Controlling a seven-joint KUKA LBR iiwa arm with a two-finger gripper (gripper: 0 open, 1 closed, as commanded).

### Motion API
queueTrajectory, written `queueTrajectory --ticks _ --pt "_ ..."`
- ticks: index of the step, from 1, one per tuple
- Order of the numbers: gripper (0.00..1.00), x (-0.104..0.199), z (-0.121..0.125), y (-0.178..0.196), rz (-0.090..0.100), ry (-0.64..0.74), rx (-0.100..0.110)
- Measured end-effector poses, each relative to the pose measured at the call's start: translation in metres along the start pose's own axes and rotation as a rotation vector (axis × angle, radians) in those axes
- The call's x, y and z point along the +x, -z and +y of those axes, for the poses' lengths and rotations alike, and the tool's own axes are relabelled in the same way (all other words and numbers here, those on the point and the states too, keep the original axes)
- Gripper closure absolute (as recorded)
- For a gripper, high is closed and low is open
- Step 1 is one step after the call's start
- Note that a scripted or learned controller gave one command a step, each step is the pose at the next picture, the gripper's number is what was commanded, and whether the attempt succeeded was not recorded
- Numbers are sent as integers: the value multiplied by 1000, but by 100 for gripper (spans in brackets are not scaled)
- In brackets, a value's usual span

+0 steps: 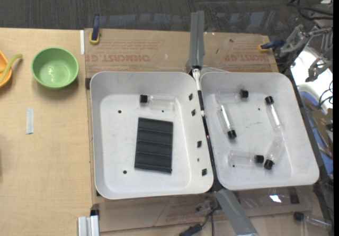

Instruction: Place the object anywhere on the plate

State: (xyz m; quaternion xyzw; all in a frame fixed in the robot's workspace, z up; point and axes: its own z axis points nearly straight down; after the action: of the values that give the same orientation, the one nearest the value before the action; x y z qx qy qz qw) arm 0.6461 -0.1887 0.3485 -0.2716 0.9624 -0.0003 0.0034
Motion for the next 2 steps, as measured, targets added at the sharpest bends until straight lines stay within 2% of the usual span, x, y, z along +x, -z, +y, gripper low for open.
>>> queueTrajectory --ticks 2 --pt "0 0 0 0 0 0 0"
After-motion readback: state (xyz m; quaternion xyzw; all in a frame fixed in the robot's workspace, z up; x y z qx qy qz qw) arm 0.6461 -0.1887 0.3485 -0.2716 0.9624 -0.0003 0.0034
